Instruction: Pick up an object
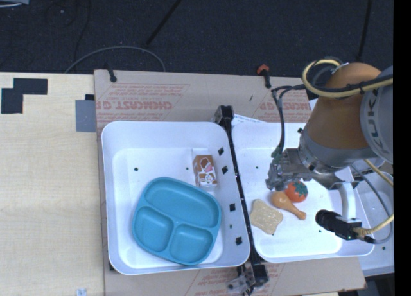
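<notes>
One arm (340,121) hides jaws over orange toy (292,197); grip state unclear.

Arm (347,121) cut off at right edge, covering the right bin's (257,160) far corner, orange toy (294,193) partly hidden beneath it

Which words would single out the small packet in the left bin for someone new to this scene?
Start at the left bin. Above the blue divided tray, near the wall between the bins, lies a small packet. It is clear-wrapped with brown and red print, far smaller than the tray.
</notes>
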Controlling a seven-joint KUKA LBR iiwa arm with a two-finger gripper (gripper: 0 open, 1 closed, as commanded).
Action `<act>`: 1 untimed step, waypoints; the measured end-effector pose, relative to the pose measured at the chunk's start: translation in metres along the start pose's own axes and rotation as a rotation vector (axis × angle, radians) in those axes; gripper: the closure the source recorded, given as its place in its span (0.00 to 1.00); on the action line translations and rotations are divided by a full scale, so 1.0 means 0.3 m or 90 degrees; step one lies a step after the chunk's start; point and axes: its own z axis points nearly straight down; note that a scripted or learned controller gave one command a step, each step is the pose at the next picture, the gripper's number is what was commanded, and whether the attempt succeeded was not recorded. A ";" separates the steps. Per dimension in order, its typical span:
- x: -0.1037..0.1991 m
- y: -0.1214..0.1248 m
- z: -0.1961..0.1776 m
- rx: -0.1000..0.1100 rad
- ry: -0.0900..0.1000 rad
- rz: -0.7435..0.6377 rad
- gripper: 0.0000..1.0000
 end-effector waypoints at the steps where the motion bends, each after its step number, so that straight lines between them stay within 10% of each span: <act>1: 0.172 0.006 -0.029 -0.001 0.000 -0.001 1.00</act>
